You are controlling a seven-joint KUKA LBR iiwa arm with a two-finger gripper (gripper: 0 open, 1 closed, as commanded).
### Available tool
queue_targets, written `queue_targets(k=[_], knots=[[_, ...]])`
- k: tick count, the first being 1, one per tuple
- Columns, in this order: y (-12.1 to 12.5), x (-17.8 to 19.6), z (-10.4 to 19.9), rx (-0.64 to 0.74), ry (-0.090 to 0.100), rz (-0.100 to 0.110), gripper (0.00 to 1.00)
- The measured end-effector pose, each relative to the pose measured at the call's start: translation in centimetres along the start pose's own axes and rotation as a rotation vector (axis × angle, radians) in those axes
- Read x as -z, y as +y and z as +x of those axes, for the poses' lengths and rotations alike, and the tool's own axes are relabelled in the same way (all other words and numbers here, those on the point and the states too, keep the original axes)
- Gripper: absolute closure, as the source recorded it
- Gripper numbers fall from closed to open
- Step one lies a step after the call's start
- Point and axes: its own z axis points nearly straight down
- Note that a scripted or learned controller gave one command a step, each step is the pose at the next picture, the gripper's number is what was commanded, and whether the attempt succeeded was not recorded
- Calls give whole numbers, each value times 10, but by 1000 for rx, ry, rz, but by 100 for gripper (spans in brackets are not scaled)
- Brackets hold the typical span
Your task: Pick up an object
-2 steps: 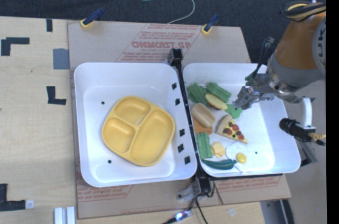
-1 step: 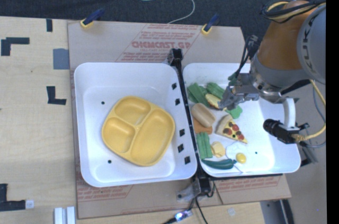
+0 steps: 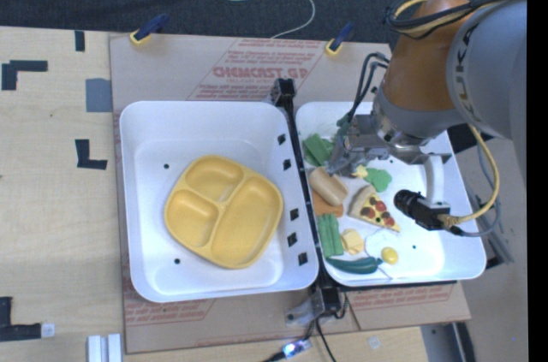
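My end effector point(image 3: 347, 159) is low over the toy food pile in the right bin point(image 3: 462, 262), can't tell its state tbh. Stuff's packed tight around the pizza slice point(image 3: 375, 209), so I could snag two or slip. Cardboard point(image 3: 248, 65) reads "CHEMGARD", arm says KUKA.

Two shallow white plastic bins lie below my gripper: the left bin point(image 3: 137, 181) and the right bin point(image 3: 458, 262). One yellow three-compartment plastic tray point(image 3: 224, 210). One toy pizza slice point(image 3: 374, 209). One dark green toy pepper point(image 3: 353, 264).
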Motion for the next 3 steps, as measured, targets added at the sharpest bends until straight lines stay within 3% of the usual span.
queue_targets(k=[1, 2, 3], knots=[[-11, 0, 52, -1, -1, 2, 100], [-11, -18, 46, -6, -3, 3, 100], [-18, -9, 50, -5, -1, 1, 100]])
